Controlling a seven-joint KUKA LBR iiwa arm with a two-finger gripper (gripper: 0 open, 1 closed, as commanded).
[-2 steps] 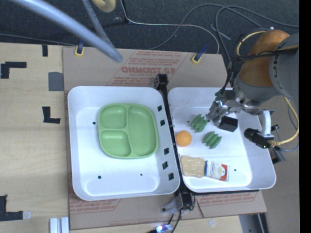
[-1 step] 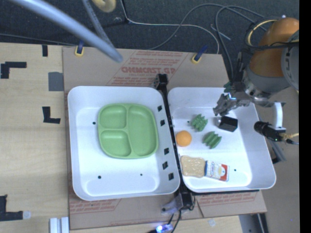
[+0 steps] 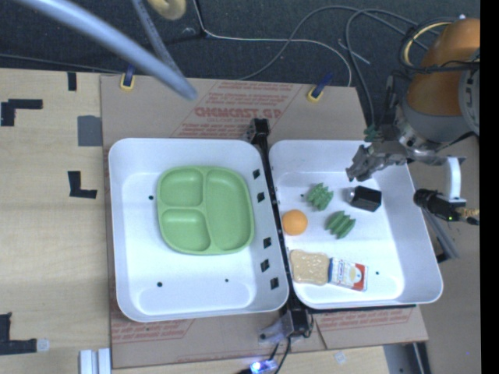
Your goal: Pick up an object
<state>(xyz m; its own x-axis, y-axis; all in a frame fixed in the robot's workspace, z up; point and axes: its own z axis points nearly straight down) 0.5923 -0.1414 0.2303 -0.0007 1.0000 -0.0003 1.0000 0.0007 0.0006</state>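
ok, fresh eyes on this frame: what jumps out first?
The green tray, alone in the left bin. Then the right bin: orange ball, two green pieces, a black block and a packet, with the gripper over its top edge, near the block.

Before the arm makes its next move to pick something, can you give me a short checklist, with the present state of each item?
1. Gripper above the right bin: ok.
2. Fingers open for a grasp: cannot tell.
3. Nothing held between the fingers: cannot tell.
4. A target close by: ok, the black block lies just below the gripper.
5. Black block apart from the green pieces: ok.
6. Orange ball and snack packet outside the descent path: ok.
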